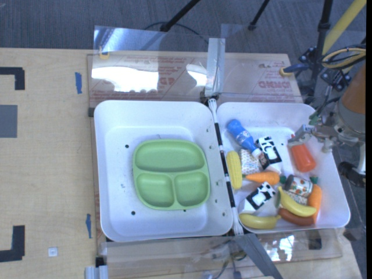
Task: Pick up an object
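Observation:
The right bin [340, 205] holds a pile of toy food. A blue bottle [240, 133] lies at its back, with a yellow corn cob [233, 168] and a carrot [263, 178] in front of it. An orange-red piece [302, 157] lies near the right wall. Two bananas [258, 220] [296, 205] rest along the front, beside a small can [299, 185]. My gripper [314, 138] hangs low over the right side of this bin, just behind the orange-red piece. Its fingers are spread, and nothing shows between them.
A green divided plate [171, 173] sits in the middle of the left bin [110, 132]. Two black-and-white blocks [268, 147] [260, 196] and a patterned packet [250, 161] lie among the food. Clear panels stand behind both bins. Cables and tripod legs crowd the far right.

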You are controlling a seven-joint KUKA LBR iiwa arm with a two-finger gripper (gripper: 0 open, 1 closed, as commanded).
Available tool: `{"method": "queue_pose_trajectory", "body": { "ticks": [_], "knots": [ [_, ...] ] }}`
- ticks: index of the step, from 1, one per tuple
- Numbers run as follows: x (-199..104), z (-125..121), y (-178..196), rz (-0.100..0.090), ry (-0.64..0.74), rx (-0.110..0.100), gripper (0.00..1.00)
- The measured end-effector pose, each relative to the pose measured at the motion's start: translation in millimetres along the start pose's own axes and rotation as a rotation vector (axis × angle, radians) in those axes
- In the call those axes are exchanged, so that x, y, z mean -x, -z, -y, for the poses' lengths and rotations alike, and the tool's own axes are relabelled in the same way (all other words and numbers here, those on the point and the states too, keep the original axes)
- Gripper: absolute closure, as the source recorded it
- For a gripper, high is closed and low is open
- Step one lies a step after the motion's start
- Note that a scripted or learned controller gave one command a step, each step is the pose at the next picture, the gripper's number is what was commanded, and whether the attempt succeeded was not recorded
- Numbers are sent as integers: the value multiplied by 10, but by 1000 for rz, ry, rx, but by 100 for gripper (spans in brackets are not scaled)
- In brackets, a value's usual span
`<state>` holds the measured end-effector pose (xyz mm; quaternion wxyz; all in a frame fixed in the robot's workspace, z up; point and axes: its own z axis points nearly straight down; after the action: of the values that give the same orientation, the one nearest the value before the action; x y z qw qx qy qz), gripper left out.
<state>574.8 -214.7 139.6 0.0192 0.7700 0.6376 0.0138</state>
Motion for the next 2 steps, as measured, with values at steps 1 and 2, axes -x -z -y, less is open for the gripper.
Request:
{"method": "queue_pose_trajectory", "body": {
  "ticks": [1, 2],
  "knots": [
    [-4, -4, -7, 0, -2, 4, 0],
    [-5, -2, -10, 0, 1, 5, 0]
  ]
}}
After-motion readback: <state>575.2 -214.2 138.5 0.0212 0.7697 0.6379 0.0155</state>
